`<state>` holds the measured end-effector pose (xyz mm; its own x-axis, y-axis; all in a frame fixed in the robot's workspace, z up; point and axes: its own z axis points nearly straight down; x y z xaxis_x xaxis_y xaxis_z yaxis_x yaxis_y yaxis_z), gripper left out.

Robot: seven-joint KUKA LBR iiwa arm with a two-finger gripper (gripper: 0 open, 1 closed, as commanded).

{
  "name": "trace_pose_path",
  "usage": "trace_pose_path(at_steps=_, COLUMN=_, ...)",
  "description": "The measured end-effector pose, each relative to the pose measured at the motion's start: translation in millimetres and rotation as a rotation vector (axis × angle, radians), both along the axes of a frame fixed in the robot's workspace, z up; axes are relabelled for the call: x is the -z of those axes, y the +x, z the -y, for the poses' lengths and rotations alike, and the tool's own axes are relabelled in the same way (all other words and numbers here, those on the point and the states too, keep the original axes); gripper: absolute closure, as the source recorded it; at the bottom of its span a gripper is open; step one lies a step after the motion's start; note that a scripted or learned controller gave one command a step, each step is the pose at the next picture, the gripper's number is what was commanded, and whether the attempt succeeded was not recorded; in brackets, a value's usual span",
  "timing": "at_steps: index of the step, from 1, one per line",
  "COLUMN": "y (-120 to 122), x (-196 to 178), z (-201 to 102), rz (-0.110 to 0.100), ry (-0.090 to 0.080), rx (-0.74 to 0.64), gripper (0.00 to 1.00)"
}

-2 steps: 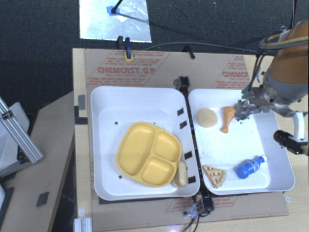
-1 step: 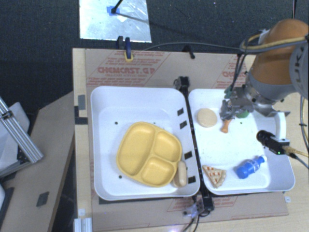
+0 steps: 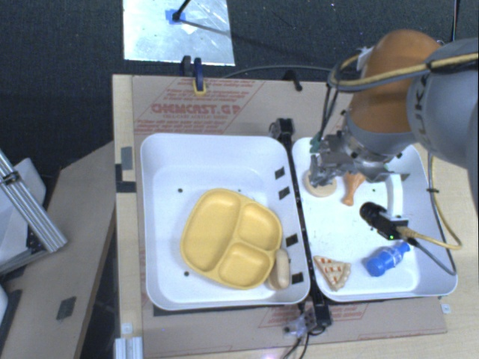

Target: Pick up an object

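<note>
**A:** Where was the end effector at that moment?

**B:** The end effector [image 3: 323, 172] was low in the right bin [image 3: 352, 238], in its far left corner beside the wall shared with the left bin [image 3: 165, 200]. The grey arm [image 3: 449, 103] reached in from the right, and its orange band [image 3: 393, 73] bulged above the wrist.

**A:** How far open was it, and had it got hold of anything?

**B:** I could not tell either. The wrist hid that part from the camera.

**A:** And the thing to be picked?

**B:** A round tan disc [image 3: 322, 188] lay flat on the floor of the right bin, just under the end effector and partly covered by it. I could not tell whether the two touched.

**A:** What else was in that bin?

**B:** An orange-tan piece shaped like a drumstick [image 3: 351, 189] lay just to the right of the disc. A waffle-patterned wedge [image 3: 332, 271] sat at the near left corner. A blue bottle-like object [image 3: 387, 259] lay on its side near the wedge, to its right.

**A:** And the left bin?

**B:** It held a yellow divided plate [image 3: 230, 238] with three compartments. A small pale bread-like piece [image 3: 281, 269] touched the plate's near right edge. Both bins rested on a cardboard sheet [image 3: 209, 103] on the desk [image 3: 86, 200].
</note>
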<state>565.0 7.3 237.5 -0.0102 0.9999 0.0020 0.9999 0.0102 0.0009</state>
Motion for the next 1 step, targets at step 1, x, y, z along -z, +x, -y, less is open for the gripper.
trace_pose_path(at_steps=1, y=11.3, x=-5.3, z=-58.9, rz=0.002, ry=0.000, rx=-0.001, gripper=1.00)
